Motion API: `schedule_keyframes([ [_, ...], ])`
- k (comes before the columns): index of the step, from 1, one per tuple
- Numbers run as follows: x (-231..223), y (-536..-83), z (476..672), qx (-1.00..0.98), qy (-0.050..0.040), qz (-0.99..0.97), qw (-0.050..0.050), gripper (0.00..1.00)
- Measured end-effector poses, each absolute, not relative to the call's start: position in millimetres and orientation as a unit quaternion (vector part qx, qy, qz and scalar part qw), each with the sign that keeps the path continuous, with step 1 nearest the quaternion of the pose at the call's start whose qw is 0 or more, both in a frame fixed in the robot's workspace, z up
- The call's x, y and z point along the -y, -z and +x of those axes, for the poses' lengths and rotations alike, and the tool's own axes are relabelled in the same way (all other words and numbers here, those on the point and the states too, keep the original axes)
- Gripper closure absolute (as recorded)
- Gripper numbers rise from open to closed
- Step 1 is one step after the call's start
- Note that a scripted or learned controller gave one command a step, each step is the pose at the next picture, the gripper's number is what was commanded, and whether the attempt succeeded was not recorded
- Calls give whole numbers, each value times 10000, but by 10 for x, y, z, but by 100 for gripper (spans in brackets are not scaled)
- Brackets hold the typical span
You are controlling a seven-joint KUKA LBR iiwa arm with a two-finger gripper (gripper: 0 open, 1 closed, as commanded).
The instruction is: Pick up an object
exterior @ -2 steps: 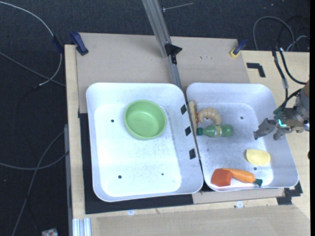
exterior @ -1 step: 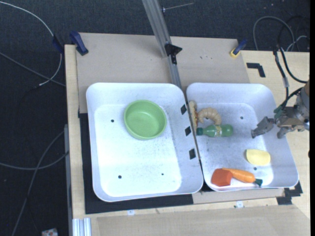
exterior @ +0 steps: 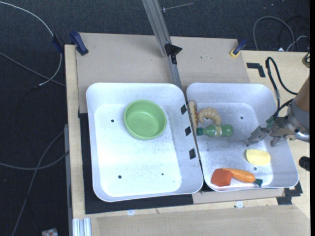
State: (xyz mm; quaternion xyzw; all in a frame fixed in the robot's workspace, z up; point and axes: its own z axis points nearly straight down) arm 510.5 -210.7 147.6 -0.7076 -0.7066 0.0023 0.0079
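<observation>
The right bin [exterior: 231, 93] holds a green bottle [exterior: 215, 130] lying on its side, with a tan curved piece [exterior: 206, 114] just behind it. A flat yellow piece [exterior: 258, 157] lies near the right wall. An orange carrot-like toy [exterior: 236, 175] rests at the front edge. My gripper [exterior: 265, 137] reaches in from the right and hovers just above and behind the yellow piece. Its two grey fingers [exterior: 254, 136] are spread open with nothing between them. The bottle is well to the gripper's left.
A green bowl [exterior: 144, 119] sits in the left bin [exterior: 106, 146]. A metal pole [exterior: 156, 18] slants down to the ridge between the bins. Black cables [exterior: 273, 77] hang at the right edge of the bench, and clamps mark its back corners.
</observation>
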Motion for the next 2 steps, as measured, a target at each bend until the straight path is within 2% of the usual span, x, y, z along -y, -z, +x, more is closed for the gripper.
schedule_keyframes([
  [1,2093,-927,5085,7068,-20,-7074,80,0],
  [2,2097,-1097,5116,7072,12,-7070,25,100],
])
